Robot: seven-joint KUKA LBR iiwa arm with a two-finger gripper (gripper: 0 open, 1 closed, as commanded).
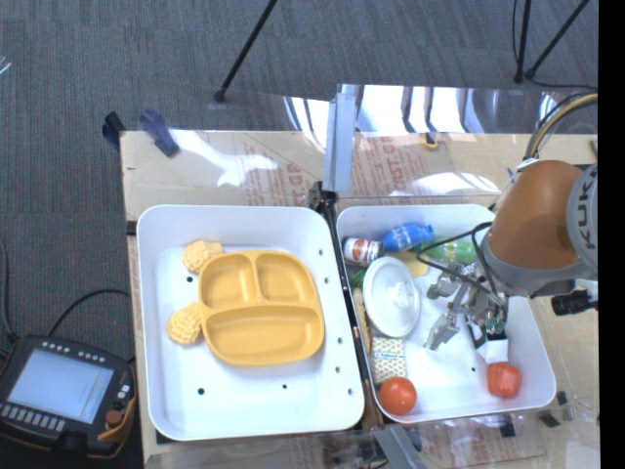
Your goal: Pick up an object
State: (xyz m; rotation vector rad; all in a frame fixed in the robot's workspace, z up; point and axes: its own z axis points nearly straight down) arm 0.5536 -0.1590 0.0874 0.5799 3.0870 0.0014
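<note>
There, round orange-red tomato (397, 395).

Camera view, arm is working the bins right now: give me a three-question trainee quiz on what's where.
1. True or false: the yellow divided tray lies in the right bin.
2. Which lies nearest the right bin's front edge? A) blue bottle B) red ball C) white lid
3. Fill in: two waffle-like pieces touch the tray's ___ side as seen in the picture.

Key: 1 false, it lies in the left bin. 2 B. 3 left. The gripper hovers over the right bin.
</note>
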